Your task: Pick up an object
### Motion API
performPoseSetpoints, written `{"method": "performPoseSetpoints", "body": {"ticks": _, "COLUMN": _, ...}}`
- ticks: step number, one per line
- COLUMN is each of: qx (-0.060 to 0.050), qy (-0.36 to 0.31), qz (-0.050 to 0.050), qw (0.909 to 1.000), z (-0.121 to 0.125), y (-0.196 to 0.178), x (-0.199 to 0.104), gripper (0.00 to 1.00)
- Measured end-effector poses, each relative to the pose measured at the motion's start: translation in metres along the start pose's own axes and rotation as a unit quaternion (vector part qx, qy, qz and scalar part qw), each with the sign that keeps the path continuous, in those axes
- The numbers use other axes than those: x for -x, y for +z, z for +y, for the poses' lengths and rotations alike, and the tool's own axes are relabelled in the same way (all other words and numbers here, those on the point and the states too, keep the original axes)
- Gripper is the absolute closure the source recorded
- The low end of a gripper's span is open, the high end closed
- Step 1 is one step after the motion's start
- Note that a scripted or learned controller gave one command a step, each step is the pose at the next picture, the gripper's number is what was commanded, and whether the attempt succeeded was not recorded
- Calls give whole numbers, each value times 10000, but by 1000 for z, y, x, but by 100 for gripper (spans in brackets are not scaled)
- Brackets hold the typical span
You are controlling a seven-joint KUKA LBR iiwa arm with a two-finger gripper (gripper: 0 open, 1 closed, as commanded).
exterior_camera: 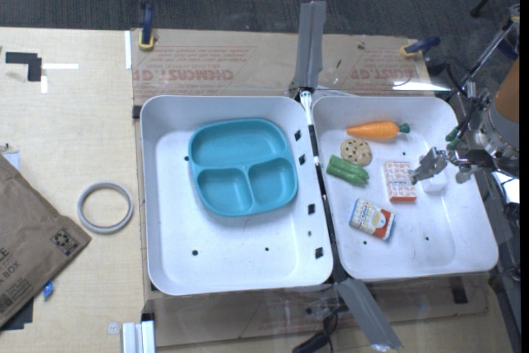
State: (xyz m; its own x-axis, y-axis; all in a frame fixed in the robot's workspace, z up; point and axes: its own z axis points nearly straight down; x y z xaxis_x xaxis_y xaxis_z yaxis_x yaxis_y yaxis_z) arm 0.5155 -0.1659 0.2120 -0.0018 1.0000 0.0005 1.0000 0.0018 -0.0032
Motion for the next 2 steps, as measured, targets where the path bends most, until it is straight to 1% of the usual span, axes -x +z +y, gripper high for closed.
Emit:
{"method": "performPoseSetpoints", "body": {"ticks": 1, "qx": 15, "qy": 99, "qz": -3, "qw": 9999, "z": 38, "y": 120, "x": -5, "gripper": 0}}
{"method": "performPoseSetpoints", "body": {"ticks": 2, "qx": 5, "qy": 118, "qz": -3, "qw": 9999, "z": 37, "y": 112, "x": -4, "gripper": 100}}
